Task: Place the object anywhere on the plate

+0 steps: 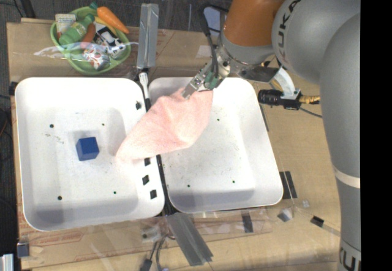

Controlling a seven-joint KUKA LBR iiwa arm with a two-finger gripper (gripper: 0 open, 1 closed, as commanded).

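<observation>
Flanking white bins point(37, 141) on cardboard-covered bench point(300, 153)

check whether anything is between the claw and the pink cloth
Nothing visible. The claw pinches the pink cloth at its upper corner; the cloth drapes from the right bin into the left bin.

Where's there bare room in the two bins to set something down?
Right bin: its floor is bare in front of and right of the pink cloth. Left bin: bare around the blue cube. Crowded along the divider, where the cloth drapes from the end effector.
</observation>
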